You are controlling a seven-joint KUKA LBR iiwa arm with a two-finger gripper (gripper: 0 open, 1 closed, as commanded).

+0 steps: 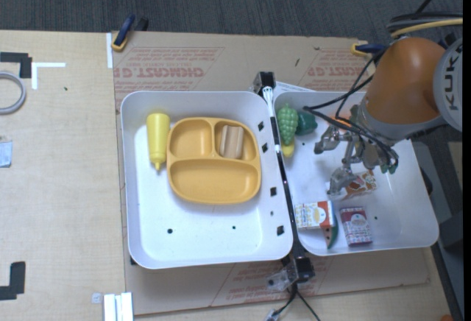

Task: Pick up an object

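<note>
My gripper (357, 154) hangs low in the right bin (412, 231), near its middle. It stands open, one finger (326, 141) toward the bin divider and the other (388, 161) toward the right, and nothing shows between them. A small red and white packet (355, 184) lies just in front of the gripper, partly under it. Nearer the front edge sit an orange and white carton (314, 215) and a red box (356, 227). A green bumpy toy vegetable (287, 123) with a yellow tip lies by the divider.
The left bin (147, 238) holds a yellow divided plate (213, 180) with a tan cylinder (231, 140) in one compartment. A yellow bottle (157, 137) lies to the plate's left. The arm's orange band (408, 80) overhangs the right bin's back.
</note>
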